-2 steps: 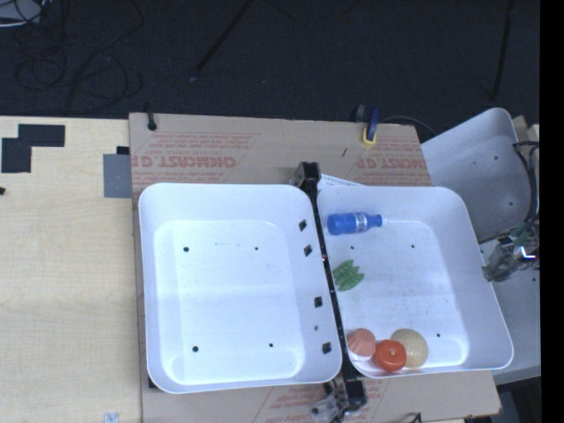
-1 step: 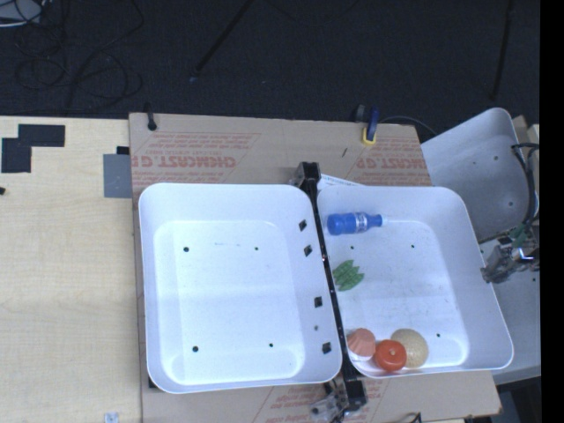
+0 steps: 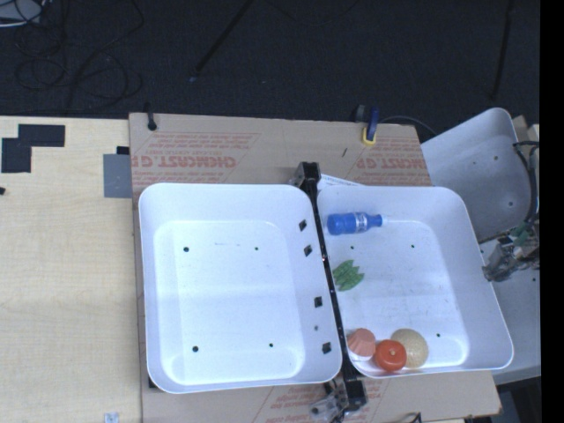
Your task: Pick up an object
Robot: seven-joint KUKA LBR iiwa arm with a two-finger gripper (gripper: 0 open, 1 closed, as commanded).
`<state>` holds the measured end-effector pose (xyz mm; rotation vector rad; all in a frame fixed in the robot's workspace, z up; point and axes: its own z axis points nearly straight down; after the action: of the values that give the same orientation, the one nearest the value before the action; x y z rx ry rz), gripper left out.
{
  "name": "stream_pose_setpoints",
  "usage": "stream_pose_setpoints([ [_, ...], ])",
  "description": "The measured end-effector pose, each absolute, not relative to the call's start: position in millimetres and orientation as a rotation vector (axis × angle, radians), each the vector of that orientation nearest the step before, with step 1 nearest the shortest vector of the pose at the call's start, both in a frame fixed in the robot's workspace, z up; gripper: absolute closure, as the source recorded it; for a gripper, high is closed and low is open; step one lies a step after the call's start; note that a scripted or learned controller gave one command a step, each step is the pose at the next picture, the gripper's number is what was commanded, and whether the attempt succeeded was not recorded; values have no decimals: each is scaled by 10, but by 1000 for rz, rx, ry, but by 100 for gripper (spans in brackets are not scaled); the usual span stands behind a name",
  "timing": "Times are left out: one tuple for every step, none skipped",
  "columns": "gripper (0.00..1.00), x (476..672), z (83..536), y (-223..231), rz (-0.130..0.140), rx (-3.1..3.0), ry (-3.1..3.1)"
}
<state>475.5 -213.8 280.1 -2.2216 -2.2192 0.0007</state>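
In the right bin (image 3: 487,294), a blue bottle (image 3: 354,223) lies on its side near the far left corner. A small green leafy piece (image 3: 347,276) rests close to the divider, about mid-bin. Three round items huddle in the near corner: a pale orange one (image 3: 360,343), a red one (image 3: 390,355) and a tan one (image 3: 412,345), touching one another. A pale grey part of the arm (image 3: 480,161) hangs beyond the right bin's far right corner, off to the side of all the objects.
The left bin (image 3: 146,263) sits beside the right one, with a black clip strip (image 3: 322,271) between them. Both stand on cardboard (image 3: 264,152). A bundle of wires (image 3: 509,256) sits just outside the right bin's right rim.
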Motion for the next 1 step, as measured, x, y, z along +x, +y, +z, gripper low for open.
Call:
stream_pose_setpoints([
  [100, 4755, 2751, -2135, 2, -2223, -2216],
])
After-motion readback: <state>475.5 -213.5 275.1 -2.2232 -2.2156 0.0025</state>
